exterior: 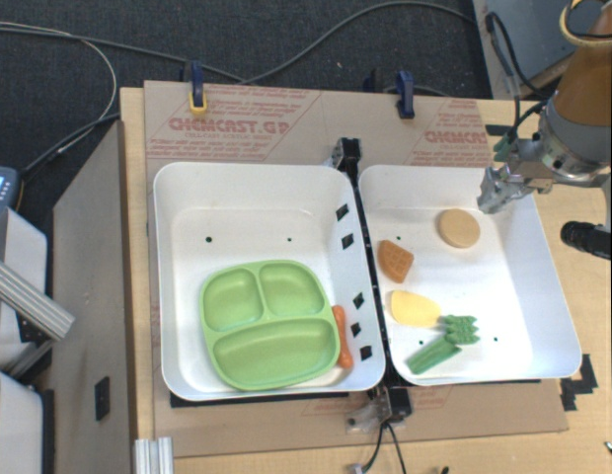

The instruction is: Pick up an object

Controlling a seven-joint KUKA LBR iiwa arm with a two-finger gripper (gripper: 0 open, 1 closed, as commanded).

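Observation:
The right bin (pixel 528 294) holds a round tan cookie (pixel 458 229), a brown waffle-like piece (pixel 394 261), a yellow lemon-shaped piece (pixel 415 309) and a green broccoli-like toy (pixel 443 343). My gripper (pixel 494 194) hangs over the bin's far right part, just right of and above the cookie. Nothing shows between its fingers. The left bin (pixel 178 265) holds a green divided plate (pixel 269 322) with an orange carrot (pixel 342 336) lying at its right edge.
A black divider with clips (pixel 357 255) runs between the bins. Two clamps (pixel 197 87) hold the cardboard base at the back. Cables cross the dark floor behind. Grey equipment stands at the left edge.

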